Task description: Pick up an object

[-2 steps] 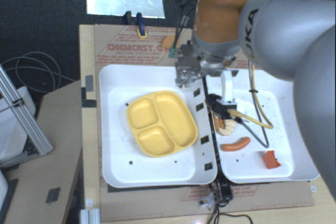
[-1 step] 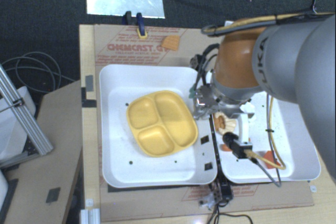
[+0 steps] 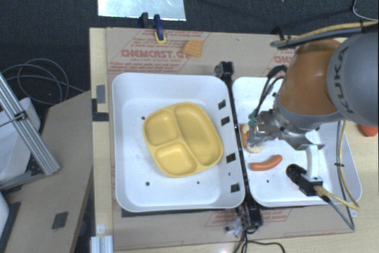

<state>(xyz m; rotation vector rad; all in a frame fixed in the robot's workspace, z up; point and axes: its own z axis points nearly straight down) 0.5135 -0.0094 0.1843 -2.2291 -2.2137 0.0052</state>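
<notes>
My gripper (image 3: 256, 134) hangs low over the left part of the right bin (image 3: 278, 198), close to the wall between the two bins. Right under it lies a small round pale item (image 3: 253, 147), partly covered by the gripper. An orange-red sausage (image 3: 265, 163) lies on the bin floor just below and to the right of the gripper, apart from it. The grey and orange arm (image 3: 314, 89) hides much of the right bin.
The left bin (image 3: 133, 127) holds a yellow divided plate (image 3: 182, 138) near its middle. A tan piece (image 3: 192, 48) lies on the cardboard behind the bins. Something orange-red (image 3: 371, 130) peeks out at the far right edge.
</notes>
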